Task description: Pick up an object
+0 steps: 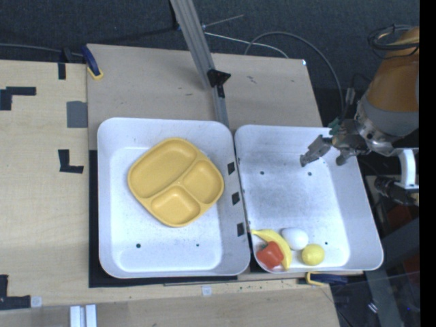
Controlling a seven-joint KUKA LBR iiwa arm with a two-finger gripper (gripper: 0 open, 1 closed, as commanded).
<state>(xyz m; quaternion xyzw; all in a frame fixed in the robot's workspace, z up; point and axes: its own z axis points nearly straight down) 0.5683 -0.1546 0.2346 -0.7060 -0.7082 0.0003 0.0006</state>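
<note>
Fingers of the gripper [325, 152] are seen spread apart, nothing held; the cluster of toy fruit [286, 245] is located well below them, slightly leftward.

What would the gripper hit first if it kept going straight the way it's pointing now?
Probably the bare floor of the right bin: the gripper points down-left over it, well clear of the banana and egg, though depth is unclear.
</note>
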